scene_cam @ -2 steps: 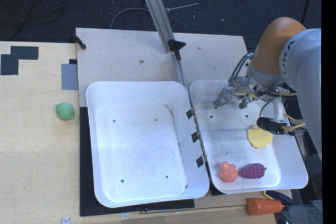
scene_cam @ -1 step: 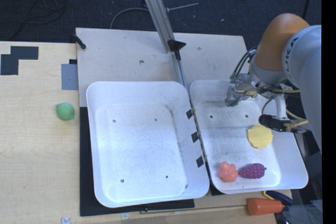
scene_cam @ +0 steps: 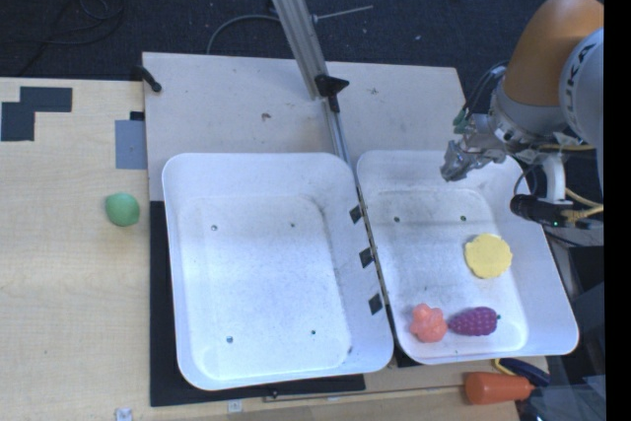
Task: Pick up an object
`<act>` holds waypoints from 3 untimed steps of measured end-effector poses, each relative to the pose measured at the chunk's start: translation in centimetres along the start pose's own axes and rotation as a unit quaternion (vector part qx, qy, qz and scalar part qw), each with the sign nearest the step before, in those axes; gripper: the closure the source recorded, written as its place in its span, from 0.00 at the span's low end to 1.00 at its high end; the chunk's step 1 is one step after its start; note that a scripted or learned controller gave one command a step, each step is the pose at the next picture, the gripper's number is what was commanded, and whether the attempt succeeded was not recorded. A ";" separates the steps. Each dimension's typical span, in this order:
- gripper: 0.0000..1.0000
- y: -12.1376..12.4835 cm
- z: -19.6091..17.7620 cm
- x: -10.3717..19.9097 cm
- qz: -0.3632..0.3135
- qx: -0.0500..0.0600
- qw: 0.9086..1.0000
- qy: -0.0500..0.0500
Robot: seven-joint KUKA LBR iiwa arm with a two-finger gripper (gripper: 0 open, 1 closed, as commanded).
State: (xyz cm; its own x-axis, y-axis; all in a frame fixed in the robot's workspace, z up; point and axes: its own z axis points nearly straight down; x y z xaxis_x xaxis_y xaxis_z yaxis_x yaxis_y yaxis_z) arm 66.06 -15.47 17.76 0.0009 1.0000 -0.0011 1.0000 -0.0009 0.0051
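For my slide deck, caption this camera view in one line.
Gripper above the right bin holding a yellow disc, orange toy and purple grapes.

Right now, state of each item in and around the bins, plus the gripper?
Two-finger gripper: above the right white bin's far edge, nothing seen between its fingers.
Flat yellow round piece: lying in the right bin, untouched.
Purple grape-like bunch: lying near the bin's near edge.
Orange-pink lump: close beside the purple bunch.
Green ball: on the wooden bench, left of the left white bin.

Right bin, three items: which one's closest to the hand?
The yellow disc, at the bin's right side. The purple grape bunch and orange piece lie farther down from the hand.
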 end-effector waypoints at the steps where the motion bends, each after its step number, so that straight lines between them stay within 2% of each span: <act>1: 1.00 0.7 -4.6 -0.4 -0.001 0.000 1.000 0.000; 2: 1.00 0.5 -8.9 -0.8 -0.001 0.001 1.000 0.000; 3: 1.00 0.2 -9.0 3.6 -0.002 0.002 1.000 0.001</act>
State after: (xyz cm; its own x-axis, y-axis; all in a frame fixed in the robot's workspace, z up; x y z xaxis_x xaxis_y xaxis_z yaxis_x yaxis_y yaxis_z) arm 66.23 -11.90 26.80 -0.0030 1.0000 0.0007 1.0000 0.0030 0.0003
